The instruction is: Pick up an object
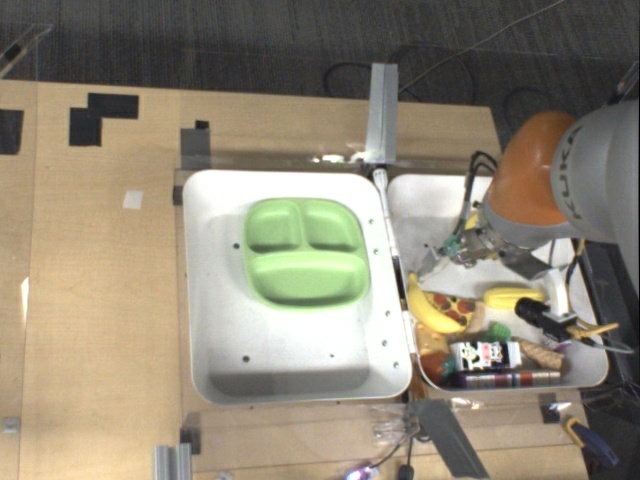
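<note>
Camera view: hand [462, 248] seemingly above banana [432, 308].

Even, soft overhead light brightens the left bin [215, 298], which shows a faint shadow along its near wall; detail looks slightly soft and grainy.

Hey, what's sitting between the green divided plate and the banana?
In the camera view, the raised white rims where the two bins meet run between the green divided plate and the banana. No loose object lies in that stretch.
</note>
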### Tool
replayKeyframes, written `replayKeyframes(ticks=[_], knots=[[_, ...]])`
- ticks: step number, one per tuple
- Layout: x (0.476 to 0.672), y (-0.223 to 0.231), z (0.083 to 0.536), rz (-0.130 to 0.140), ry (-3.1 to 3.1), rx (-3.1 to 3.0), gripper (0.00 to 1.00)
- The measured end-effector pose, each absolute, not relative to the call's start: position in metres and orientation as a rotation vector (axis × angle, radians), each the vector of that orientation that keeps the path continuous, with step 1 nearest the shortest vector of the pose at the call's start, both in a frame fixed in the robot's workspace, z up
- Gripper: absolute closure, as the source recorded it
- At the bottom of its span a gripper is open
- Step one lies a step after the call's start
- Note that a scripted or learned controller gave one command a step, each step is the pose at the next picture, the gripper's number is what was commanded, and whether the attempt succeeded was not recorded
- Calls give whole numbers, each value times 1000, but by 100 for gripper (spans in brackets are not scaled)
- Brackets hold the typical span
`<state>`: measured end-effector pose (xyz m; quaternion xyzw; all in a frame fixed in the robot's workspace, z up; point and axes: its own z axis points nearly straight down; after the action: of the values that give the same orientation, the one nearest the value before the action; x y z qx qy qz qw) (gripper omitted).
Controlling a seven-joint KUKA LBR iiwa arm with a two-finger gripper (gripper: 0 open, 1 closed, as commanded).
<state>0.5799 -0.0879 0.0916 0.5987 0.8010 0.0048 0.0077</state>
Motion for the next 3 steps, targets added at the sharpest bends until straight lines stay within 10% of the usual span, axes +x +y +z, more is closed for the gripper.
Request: replayKeyframes(ticks=[2,3], knots=[[609,-153,90,10,2464,1925,0],[599,-143,236,6,2482,1914,0]])
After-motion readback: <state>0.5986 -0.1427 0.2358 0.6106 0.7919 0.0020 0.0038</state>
